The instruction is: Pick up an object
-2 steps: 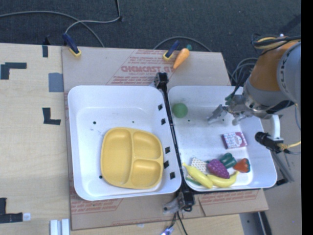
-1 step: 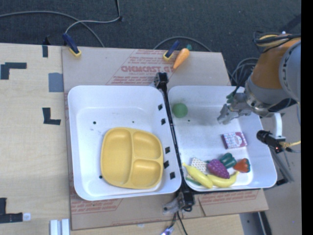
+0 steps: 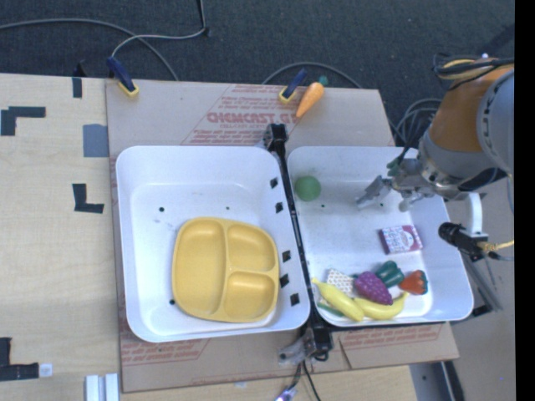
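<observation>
Nearby, a small round green ball [image 3: 308, 188] lies beside the gripper [image 3: 378, 192].

We see open floor across the middle of the right bin [image 3: 435, 307]; a green ball [image 3: 308, 188] sits near its left wall; a pink packet [image 3: 399, 239] lies right of centre; the near edge is crowded by toy fruit [image 3: 372, 293]; the yellow tray [image 3: 226, 269] fills most of the left bin [image 3: 134, 224].

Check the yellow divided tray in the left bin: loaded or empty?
Empty. The yellow divided tray lies flat in the left bin, and all three compartments show bare yellow plastic.
</observation>
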`<act>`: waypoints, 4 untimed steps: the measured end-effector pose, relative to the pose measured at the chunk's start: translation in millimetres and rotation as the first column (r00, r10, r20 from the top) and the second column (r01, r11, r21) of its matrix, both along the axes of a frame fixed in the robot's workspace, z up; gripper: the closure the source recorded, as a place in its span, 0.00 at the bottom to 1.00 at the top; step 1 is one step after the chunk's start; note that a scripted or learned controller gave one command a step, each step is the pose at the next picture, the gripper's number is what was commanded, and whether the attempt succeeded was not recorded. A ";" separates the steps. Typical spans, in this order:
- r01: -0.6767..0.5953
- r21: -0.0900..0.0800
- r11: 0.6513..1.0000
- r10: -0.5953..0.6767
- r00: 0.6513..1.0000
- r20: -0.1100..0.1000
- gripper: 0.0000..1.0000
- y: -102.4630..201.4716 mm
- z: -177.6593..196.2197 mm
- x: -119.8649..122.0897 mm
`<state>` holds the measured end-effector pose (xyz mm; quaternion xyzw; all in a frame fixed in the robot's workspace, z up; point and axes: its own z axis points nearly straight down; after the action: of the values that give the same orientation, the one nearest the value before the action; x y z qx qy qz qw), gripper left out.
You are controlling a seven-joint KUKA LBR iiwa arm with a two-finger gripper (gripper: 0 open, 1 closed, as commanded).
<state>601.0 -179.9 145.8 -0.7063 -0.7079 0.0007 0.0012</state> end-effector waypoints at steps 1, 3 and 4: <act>0.001 -0.001 1.000 -0.001 1.000 0.000 0.00 -4.6 -27.2 -3.8; 0.001 -0.001 1.000 -0.001 1.000 0.000 0.00 -4.3 -17.5 -3.5; 0.002 -0.001 1.000 -0.002 1.000 0.000 0.00 -6.3 -31.4 -34.7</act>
<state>566.3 -186.2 114.5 -0.7069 -0.7073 0.0009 0.0007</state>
